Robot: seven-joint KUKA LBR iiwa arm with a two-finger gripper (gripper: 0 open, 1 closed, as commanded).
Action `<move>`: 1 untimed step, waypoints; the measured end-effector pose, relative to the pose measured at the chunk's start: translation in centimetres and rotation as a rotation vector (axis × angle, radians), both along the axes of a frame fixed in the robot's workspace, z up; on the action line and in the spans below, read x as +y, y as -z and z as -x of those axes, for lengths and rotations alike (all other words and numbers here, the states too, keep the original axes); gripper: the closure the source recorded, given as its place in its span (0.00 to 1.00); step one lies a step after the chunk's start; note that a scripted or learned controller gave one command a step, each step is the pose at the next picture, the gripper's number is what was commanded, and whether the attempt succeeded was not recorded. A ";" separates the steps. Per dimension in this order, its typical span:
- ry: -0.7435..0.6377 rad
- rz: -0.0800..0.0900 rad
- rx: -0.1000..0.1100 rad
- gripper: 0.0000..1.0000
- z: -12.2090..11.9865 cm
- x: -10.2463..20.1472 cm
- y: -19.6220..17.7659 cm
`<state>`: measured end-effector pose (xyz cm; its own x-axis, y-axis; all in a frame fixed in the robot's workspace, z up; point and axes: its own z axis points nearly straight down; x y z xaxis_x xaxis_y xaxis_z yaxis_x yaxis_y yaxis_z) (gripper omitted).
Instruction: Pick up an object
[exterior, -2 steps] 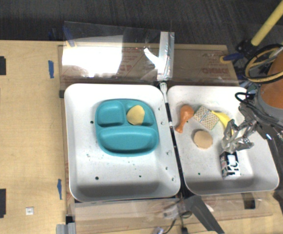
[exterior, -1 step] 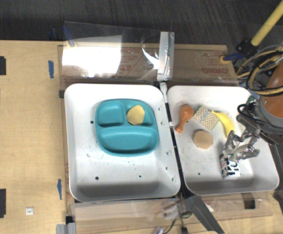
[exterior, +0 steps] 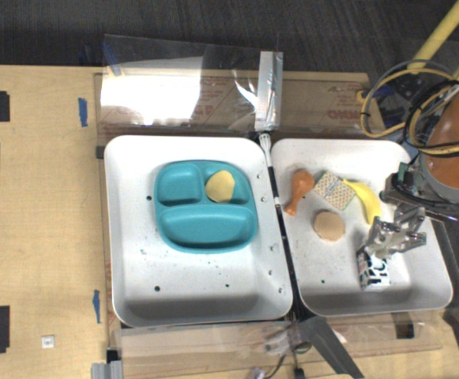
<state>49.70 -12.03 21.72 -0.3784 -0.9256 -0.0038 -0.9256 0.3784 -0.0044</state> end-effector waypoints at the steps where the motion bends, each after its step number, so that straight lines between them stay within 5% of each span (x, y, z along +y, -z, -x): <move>1: -0.503 0.000 0.001 1.00 -0.1 -0.6 -0.3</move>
